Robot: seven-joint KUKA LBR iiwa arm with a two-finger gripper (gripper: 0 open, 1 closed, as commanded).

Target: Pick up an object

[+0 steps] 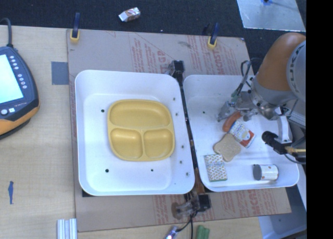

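Two bins: left bin (pixel 88 128), right bin (pixel 200 97), touching.
Tray: one, yellow (pixel 140 129), in left bin.
Right bin items: five — sausage (pixel 229 123), packet (pixel 242 133), bread (pixel 228 147), sachet (pixel 215 167), cylinder (pixel 265 172).
Gripper (pixel 235 109): over sausage; finger state, cannot tell.

Grey arm (pixel 291 79) — orange band

Reaching in from the right, orange band up top, arm (pixel 278 71) bent down, gripper (pixel 232 109) low, pointing left.
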